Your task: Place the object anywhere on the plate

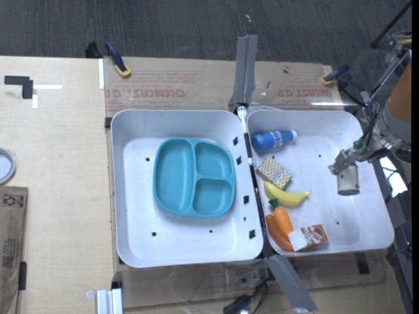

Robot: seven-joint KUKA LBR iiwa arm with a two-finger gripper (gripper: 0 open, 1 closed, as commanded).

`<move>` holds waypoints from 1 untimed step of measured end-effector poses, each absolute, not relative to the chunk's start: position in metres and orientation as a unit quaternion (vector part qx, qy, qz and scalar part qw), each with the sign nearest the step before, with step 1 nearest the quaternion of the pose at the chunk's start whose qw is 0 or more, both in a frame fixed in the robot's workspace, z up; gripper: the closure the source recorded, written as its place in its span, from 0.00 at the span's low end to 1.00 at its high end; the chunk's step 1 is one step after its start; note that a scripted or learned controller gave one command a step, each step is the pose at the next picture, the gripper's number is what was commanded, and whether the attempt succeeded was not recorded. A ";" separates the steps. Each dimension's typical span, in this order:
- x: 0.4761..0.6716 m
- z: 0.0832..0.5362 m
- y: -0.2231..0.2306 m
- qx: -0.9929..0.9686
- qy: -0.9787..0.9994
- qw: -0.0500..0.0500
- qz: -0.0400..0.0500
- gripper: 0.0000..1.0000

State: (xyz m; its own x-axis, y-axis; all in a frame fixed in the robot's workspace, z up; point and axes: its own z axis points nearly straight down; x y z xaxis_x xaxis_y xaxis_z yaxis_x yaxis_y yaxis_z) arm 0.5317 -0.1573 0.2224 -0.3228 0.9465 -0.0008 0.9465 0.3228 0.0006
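Here the plate [194, 176], a teal dish with 3 compartments, lies flat near the middle of the left bin [124, 195], its rounded corners well apart from the bin walls. All 3 sections are bare.

The loose objects sit in the right bin [366, 231], gathered along its left side beside the divider between the 2 bins. A blue bottle [273, 139] lies on its side near the far left corner, cap end pointing right. Just in front of it rests a small patterned packet [273, 172], tilted. A yellow banana [285, 195] lies just in front of the packet, curving toward the right. Nearer still, an orange carrot [281, 228] lies against the left wall, and a small brown and white carton [309, 237] touches its right side.

The gripper [347, 183] hangs over the right part of the right bin, well apart from those 5 objects, with the grey arm entering from the right edge. Nothing is visibly held, and how far apart the fingers stand I cannot tell from this angle.

Blue and yellow clamps [118, 60] sit at the bench's far edge.
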 end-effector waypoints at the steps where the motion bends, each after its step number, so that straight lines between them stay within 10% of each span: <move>1: 0.478 0.214 -0.069 0.559 0.829 -0.001 -0.001 1.00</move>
